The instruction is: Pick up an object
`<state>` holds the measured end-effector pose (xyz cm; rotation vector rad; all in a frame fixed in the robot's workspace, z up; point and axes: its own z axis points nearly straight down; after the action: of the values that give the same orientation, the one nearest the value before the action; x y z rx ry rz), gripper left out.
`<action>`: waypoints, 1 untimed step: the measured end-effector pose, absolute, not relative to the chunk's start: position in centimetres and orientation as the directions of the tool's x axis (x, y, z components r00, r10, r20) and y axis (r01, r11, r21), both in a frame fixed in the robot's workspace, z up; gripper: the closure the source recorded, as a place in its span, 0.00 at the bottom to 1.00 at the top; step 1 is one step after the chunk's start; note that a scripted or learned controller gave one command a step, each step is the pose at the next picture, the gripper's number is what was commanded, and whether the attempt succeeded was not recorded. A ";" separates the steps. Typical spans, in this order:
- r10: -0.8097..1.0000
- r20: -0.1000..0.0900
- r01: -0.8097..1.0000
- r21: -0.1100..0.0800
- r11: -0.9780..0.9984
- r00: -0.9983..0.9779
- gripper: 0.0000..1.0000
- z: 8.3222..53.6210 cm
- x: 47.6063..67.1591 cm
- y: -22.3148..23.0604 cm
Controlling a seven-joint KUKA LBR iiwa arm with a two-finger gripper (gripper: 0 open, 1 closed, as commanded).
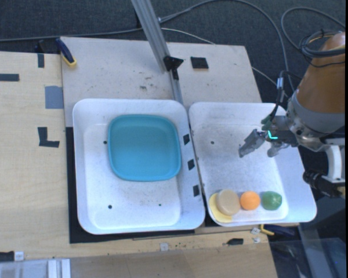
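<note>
We judge this the approach step: our gripper [260, 145], jaws parted and holding nothing, hovers mid-right over the right bin [220, 120], and must next descend toward the orange ball [250, 201] at lower right.

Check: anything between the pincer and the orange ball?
Nothing: bare white floor of the right bin separates the pincer from the orange ball, per the camera view.

The arm [322, 100] is grey, with a broad orange band at its 12 o'clock end. Black cables loop around the band. Below it the wrist is grey metal, with a small teal light at 9 o'clock. The gripper [261, 146] has two dark grey fingers.
</note>
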<state>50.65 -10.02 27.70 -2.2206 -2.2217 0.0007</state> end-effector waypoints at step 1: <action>1.000 0.000 1.000 -0.001 0.000 0.000 0.00 27.7 50.6 -10.0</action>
<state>50.65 -10.02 27.70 -2.2205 -2.2216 0.0008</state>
